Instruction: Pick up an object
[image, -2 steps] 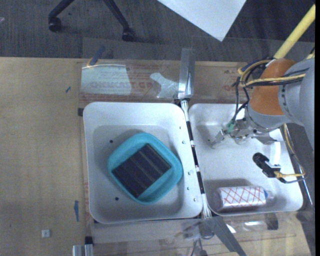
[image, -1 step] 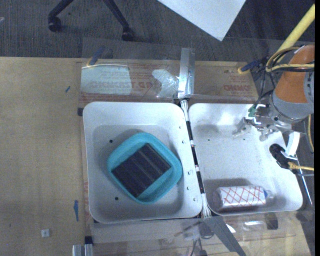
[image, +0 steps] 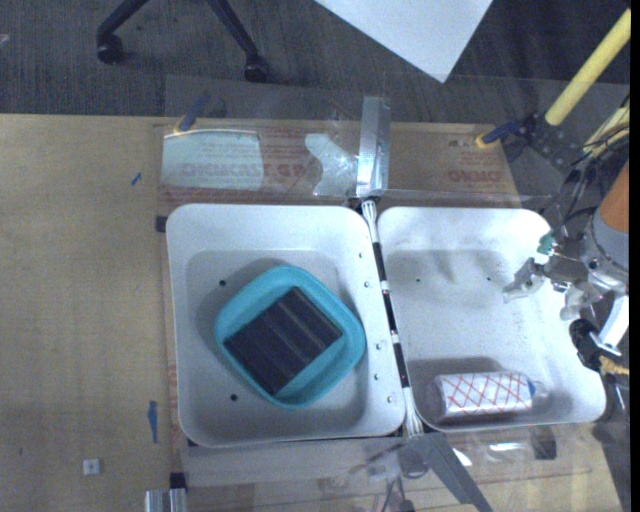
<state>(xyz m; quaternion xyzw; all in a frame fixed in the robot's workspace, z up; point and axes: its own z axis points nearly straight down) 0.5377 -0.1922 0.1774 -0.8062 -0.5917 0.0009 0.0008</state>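
Down in the near corner of the right bin (image: 470, 235) lies a white packet with a red crosshatch pattern (image: 483, 393), flat on its side, long edge running along the bin's front wall and close against it. Nothing touches it. Across the divider, the left bin (image: 200, 240) carries a turquoise square container (image: 345, 335), turned at an angle, with a black ridged block (image: 281, 339) sitting inside it, filling most of the hollow.

Over at the right bin's far-right rim, the gripper (image: 545, 275) hangs above the white floor, well apart from the packet, with the bulk of the wrist and cables crowding the edge behind it. One pale finger tip pokes inward toward the bin's middle; whether the hand is spread or clenched, I cannot tell from this angle. No object sits between what can be seen of it.

Both bins rest on a wooden bench (image: 70, 300), and a strip of clear plastic sheet (image: 215, 160) lies behind the left bin.
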